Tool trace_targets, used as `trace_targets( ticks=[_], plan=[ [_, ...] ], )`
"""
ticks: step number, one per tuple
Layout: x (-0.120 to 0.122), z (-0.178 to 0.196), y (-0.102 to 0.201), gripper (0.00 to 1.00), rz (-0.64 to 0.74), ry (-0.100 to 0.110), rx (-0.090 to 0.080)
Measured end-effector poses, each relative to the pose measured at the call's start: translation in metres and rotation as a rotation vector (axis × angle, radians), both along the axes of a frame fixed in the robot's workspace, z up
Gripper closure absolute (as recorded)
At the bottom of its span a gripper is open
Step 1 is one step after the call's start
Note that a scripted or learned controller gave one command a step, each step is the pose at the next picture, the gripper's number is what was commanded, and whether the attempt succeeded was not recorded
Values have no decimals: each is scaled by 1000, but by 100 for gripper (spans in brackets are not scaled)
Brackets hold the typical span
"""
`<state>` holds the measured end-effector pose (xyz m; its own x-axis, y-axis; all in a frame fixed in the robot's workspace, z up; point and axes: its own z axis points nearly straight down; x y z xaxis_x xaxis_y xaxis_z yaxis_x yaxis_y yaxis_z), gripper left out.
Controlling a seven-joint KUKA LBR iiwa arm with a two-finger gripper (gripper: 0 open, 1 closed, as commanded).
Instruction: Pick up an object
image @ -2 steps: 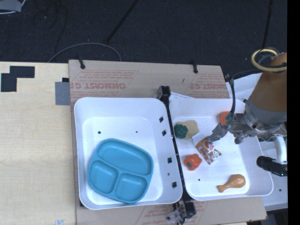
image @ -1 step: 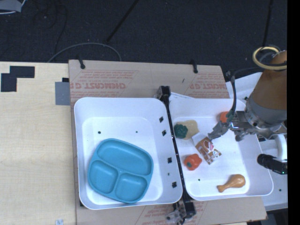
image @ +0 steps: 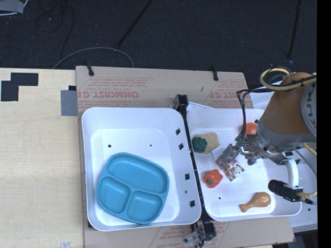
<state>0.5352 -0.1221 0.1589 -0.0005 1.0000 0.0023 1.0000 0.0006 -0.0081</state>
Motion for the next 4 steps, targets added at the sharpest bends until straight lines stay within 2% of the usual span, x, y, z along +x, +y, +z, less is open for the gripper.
trace_targets(
  ticks=[1,2,3,4],
  plan=[
    [3,-59,-7,0,-1,-2,-1],
    [3,-71,-7,0,-1,-6,-3],
    [2,-62,-7,100,-6,-3,-1],
    [-4,-3,-2,100,1,-8,-2]
  ],
)
